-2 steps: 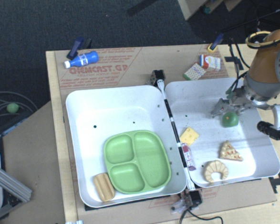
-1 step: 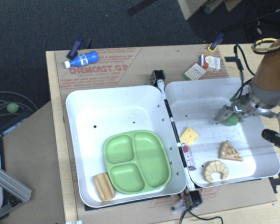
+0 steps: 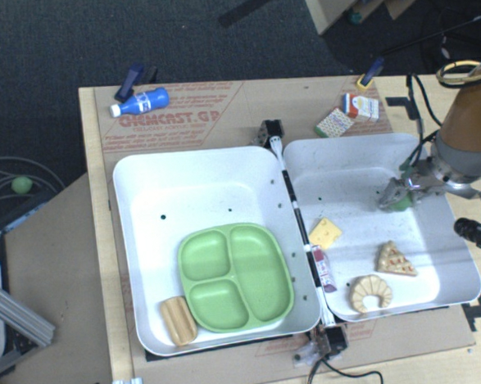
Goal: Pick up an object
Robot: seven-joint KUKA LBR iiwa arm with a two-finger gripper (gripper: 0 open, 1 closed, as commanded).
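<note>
A green object sits under the jaws in the right bin; whether they grip it, I cannot tell.

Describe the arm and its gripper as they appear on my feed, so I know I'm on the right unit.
The grey KUKA arm enters from the right, with a broad orange band above its wrist. Black cables run alongside it. At the tip sits a small metallic grey two-finger gripper with something green at its end; finer detail is too small to tell.

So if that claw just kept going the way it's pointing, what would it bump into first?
Most likely the bare floor of the right bin. The gripper points down and leftward, with something green at its tip; the cheese wedge lies nearer the camera, though depth is unclear.
</note>
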